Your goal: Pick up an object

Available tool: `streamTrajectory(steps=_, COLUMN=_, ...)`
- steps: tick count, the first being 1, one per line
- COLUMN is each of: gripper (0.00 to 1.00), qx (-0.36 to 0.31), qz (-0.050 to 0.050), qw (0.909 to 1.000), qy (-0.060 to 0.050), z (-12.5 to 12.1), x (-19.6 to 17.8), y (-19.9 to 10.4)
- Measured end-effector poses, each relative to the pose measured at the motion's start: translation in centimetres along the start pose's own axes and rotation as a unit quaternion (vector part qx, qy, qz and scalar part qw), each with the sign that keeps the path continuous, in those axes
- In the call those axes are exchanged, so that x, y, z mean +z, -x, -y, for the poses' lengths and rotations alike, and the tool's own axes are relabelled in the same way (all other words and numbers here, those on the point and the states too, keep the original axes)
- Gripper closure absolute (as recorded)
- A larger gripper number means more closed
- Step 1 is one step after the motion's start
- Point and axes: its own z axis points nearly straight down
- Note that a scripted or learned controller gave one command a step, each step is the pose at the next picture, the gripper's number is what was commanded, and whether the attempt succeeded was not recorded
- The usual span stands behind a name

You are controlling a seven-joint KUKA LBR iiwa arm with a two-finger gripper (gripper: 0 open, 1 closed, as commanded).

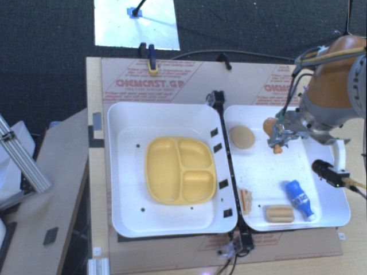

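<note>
- The bench is a pale board printed with red lettering, standing on dark carpet; a sheet of shiny metal plate lies on the carpet toward 12 o'clock.
- Two white bins sit side by side: the left bin holds a yellow divided plate, and the right bin holds the loose things.
- In the right bin a round tan bun lies at the 10 o'clock corner, just beside the divider.
- A blue bottle lies on its side toward 5 o'clock, its long axis running from 11 to 5 o'clock, the white end at the lower right.
- A tan bread roll lies at 6 o'clock, long axis across the view, near the bottle but apart from it.
- A small striped piece lies against the divider at 7 o'clock.
- The gripper is low over the 12 o'clock part of the right bin, with an orange object right against it; a small orange bit shows at its tip.
- Whether the jaws are spread or closed, and whether they truly clasp the orange object, I cannot tell.
</note>
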Motion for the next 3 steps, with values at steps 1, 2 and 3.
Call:
streamTrajectory(steps=1, gripper=1.00, qx=-0.001, qz=-0.001, qw=1.0000, qy=0.000, z=-0.8, x=-0.1, y=-6.2)
streamTrajectory(steps=2, gripper=1.00, qx=-0.001, qz=0.000, qw=1.0000, qy=0.000, z=-0.4, x=-1.2, y=-10.9)
streamTrajectory(steps=3, gripper=1.00, qx=-0.001, qz=-0.001, qw=1.0000, qy=-0.001, z=0.0, x=-0.5, y=-16.5)
